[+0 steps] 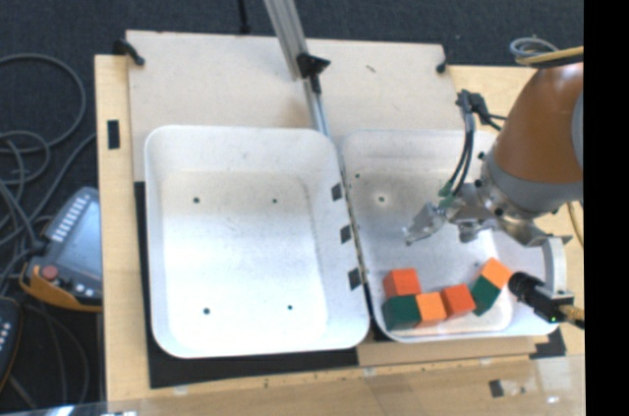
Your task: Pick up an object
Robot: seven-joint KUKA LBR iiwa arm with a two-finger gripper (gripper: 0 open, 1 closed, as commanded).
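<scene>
Over the right bin point(393, 158), the arm point(541, 139) reaches in and its gripper point(425, 225) hangs above bare white floor, near the bin's middle; whether the jaws are wide or narrow cannot be told from this slant, and nothing shows between them. Along the bin's near edge, apart from the gripper, lie the blocks: an orange block point(401, 282) above a green block point(400, 311), two more orange blocks point(444, 304) beside them, then a green-and-orange pair point(489, 284). Beside it on the surface sits the left bin point(167, 208).
</scene>
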